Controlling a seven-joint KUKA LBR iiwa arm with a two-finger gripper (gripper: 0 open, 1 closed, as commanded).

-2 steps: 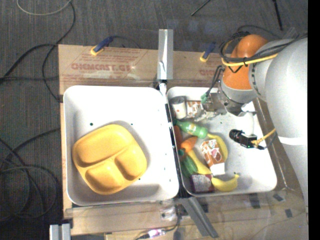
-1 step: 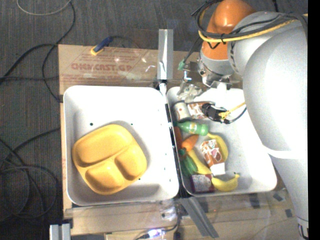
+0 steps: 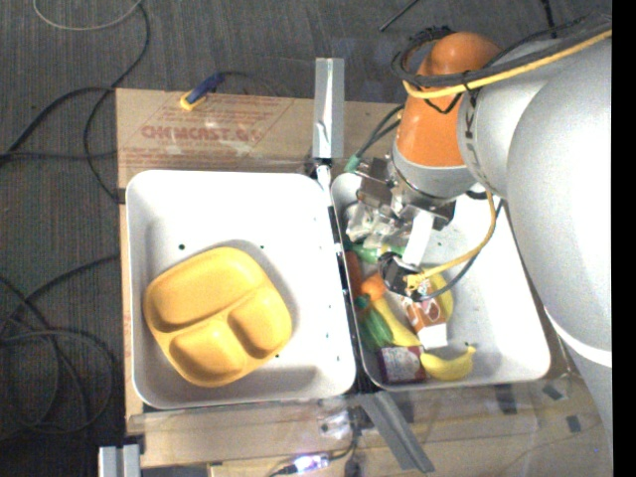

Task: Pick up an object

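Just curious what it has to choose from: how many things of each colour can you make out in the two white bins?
Yellow: 3 (divided plate, banana, a yellow piece)
Orange: 1 (carrot-like piece)
Green: 1 (piece)
Purple-red: 1 (packet)
Red-brown: 1 (small box)
Total: 7 that I can tell apart; the pile under the tool is too jumbled to count further.

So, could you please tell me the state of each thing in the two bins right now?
Yellow divided plate: lying right side up in the left bin.
Banana: lying flat at the right bin's front edge.
Gripper: lowered over the toy pile, nothing visibly between its fingers.
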